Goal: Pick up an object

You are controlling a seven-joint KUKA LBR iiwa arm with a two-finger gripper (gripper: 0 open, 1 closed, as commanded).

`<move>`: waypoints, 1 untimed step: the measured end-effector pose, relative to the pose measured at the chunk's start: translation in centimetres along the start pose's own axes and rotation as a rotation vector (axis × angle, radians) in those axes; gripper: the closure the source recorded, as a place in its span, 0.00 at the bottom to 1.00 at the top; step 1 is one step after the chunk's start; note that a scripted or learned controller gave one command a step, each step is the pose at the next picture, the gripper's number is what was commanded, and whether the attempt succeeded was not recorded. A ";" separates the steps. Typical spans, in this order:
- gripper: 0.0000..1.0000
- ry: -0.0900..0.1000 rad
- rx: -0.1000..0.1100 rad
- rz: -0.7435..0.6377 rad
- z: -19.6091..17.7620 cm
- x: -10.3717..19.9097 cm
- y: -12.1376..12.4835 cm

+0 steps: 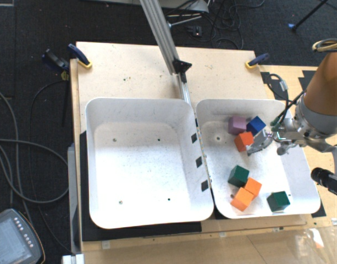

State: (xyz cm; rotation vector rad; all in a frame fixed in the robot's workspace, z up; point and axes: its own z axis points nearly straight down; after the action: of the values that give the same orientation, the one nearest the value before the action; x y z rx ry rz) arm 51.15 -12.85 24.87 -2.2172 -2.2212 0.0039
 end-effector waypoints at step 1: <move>0.00 -0.001 -0.004 0.002 -0.2 0.0 0.1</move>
State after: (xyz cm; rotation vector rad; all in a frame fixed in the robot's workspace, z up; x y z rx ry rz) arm 51.23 -12.86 25.07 -2.2216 -2.2217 -0.0001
